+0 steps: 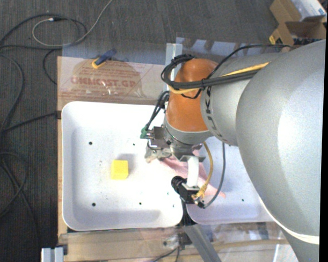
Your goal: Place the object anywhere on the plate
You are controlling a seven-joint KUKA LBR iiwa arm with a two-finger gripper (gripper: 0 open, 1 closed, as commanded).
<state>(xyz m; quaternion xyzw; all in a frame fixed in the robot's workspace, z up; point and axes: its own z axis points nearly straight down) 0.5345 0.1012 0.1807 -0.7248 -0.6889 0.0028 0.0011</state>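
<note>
A small yellow block lies flat on the floor of the left white bin, left of centre. The gripper hangs below the orange wrist band, over the seam between the two bins, roughly a block's width right of and slightly above the yellow block. Nothing shows beneath it. A pink plate lies in the right bin, mostly hidden under the wrist and its cables; only slivers of its pink surface show.
The big grey arm covers most of the right bin and the right side of the view. A black cable connector hangs from the wrist near the bins' shared wall. Cardboard with a blue-yellow item lies behind the left bin.
</note>
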